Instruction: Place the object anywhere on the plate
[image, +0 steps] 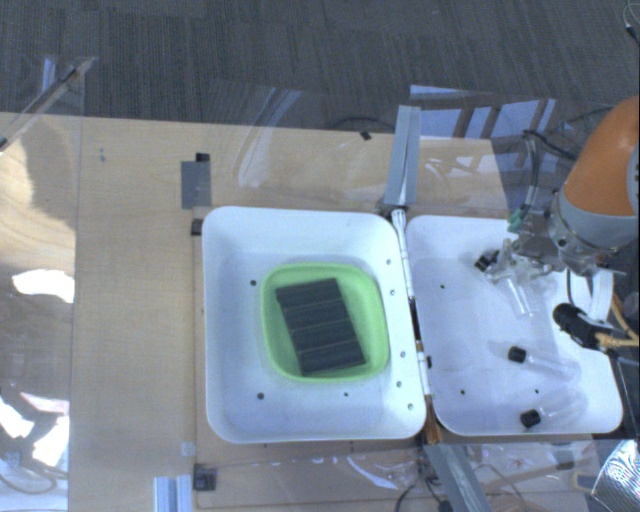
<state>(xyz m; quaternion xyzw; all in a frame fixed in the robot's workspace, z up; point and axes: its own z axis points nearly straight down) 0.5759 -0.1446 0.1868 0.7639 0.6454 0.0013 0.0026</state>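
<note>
A dark grey ridged rectangular block (319, 325) lies flat on the green plate (273, 330), turned slightly off square. The plate sits in the middle of the left white bin (230, 300). My gripper (505, 282) hangs over the upper right part of the right bin (460, 400), well away from the plate. It is open, its pale fingers (521, 297) spread with only the bin floor showing between them. The arm's orange band (603, 170) is at the view's right edge.
Two small black-capped clear pieces (517, 353) (530, 418) lie on the right bin's floor near its front right. A black and yellow cable end (578, 325) hangs off the arm. A grey metal post (403, 160) stands behind the seam between the bins.
</note>
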